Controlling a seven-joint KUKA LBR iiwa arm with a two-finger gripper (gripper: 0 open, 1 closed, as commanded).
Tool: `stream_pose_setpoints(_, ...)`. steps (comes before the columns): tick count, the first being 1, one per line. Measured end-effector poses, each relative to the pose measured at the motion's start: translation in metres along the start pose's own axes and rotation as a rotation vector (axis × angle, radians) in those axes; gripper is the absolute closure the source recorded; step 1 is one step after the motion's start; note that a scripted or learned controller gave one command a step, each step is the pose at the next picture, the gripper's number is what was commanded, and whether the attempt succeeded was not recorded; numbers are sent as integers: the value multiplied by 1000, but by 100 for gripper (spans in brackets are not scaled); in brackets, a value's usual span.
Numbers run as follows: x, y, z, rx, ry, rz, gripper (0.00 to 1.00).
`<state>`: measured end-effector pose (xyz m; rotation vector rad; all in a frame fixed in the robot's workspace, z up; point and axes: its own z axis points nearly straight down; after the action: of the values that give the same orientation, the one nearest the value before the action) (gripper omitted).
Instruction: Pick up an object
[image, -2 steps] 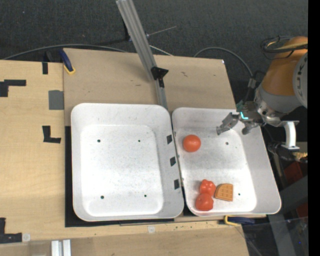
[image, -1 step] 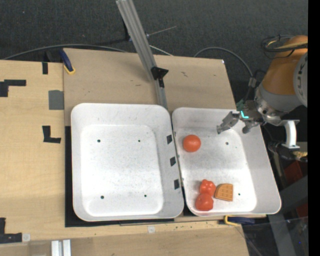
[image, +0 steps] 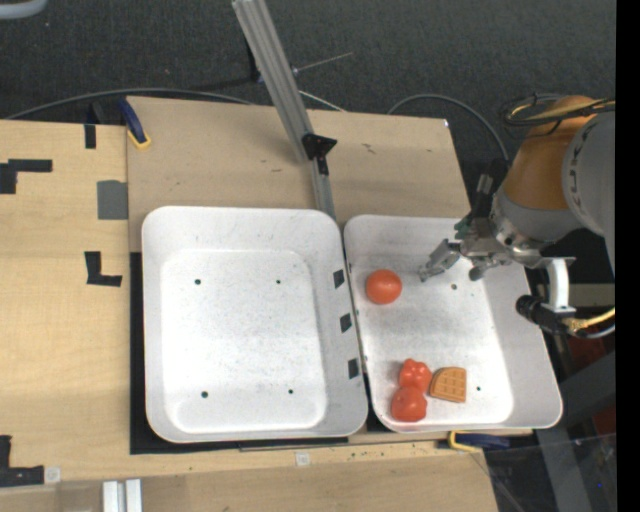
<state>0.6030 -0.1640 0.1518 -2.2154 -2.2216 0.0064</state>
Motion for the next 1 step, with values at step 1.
stream_pose_setpoints(1, -6, 0, 46, 1, 0, 2, 0)
